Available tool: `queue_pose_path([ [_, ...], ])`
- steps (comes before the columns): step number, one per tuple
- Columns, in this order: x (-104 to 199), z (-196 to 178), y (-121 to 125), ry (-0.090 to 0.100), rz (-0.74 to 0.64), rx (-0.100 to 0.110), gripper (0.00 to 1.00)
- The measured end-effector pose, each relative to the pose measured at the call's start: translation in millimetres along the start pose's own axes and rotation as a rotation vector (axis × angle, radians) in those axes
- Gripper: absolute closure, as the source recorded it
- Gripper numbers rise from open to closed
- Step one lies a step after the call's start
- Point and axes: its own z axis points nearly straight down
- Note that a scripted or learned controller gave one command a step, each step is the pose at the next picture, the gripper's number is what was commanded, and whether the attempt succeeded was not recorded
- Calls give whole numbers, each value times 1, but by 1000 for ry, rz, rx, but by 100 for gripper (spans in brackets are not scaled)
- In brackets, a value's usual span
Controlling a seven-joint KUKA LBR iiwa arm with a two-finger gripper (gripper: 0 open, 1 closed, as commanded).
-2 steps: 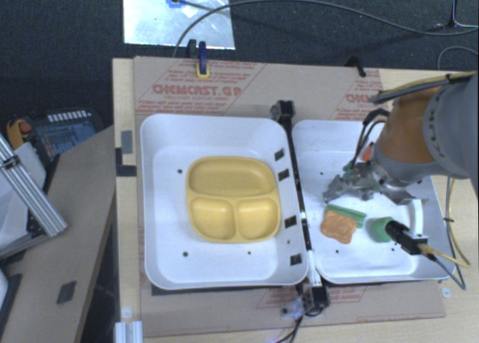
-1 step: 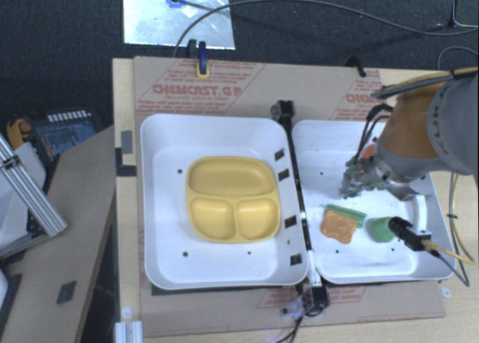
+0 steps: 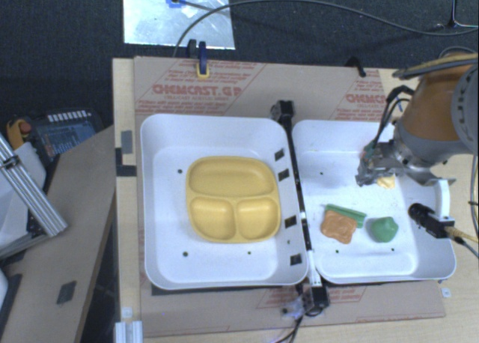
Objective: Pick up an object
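From the camera above, the table (image 3: 127, 184) carries two white bins side by side. The left bin (image 3: 161, 184) holds a yellow tray (image 3: 228, 198) with three compartments, lying flat near the middle. The right bin (image 3: 337, 263) holds the loose things: an orange piece (image 3: 338, 226) and a green strip (image 3: 346, 214) touching along the orange piece's upper edge, a green lump (image 3: 384, 229) just beside them to the right, and a small yellow bit (image 3: 386, 181) further up.

The arm (image 3: 441, 117) reaches in from the right and its gripper (image 3: 372, 169) sits low over the upper part of the right bin, with the yellow bit just beside it, partly tucked under the wrist. Whether the gripper is open or closed I cannot tell, as the wrist hardware masks it, and nothing can be seen held in it.

The step in hand looks like the descent onto a pick, and the yellow bit seems the likely target. To do it well, the gripper should be centred over that bit before it drops, and it should close only once it reaches the bin floor, since the piece looks thin and low. Should that try miss, the green lump stands apart from its neighbours and looks the easier grasp, while the orange piece and green strip touch and could drag each other.
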Motion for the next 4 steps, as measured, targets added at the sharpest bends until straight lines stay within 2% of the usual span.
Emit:
queue_pose_path([
  [2,-7,-89,5,0,-5,0,100],
  [3,47,-80,-16,4,-10,7,100],
  [4,98,-87,-35,4,-10,6,100],
])
